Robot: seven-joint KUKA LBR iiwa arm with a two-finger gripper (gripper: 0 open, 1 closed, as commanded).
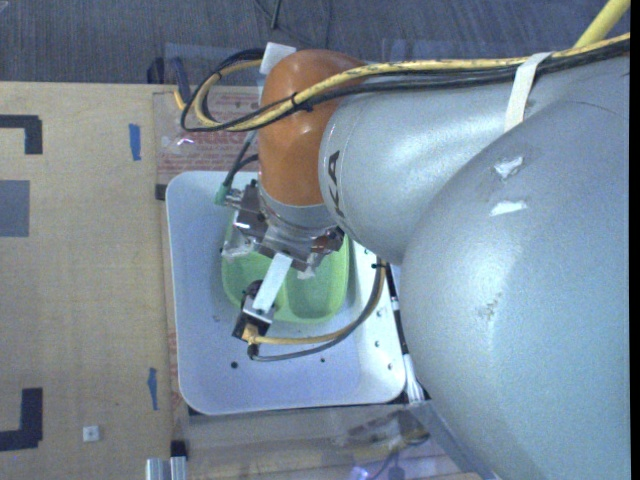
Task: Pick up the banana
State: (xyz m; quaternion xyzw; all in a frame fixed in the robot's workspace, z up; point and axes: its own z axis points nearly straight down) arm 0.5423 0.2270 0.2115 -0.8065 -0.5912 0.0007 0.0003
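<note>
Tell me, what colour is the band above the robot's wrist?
Orange band, seen in the camera view.

White bin and green container on a wooden bench

A shallow white bin (200, 298) with rounded corners sits beside a light wooden bench surface (80, 268) that runs down the left. Inside the bin lies a translucent light-green container (325, 288), with much of it hidden from above. The wooden surface carries black angular markings (25, 133), a grey square (12, 208) at its left edge, and two short strips of blue tape (136, 141) near the bin's side. Along the top spreads a dark grey carpeted floor (100, 18). A reddish, brick-patterned patch (215, 143) shows just above the bin's upper edge.
</note>
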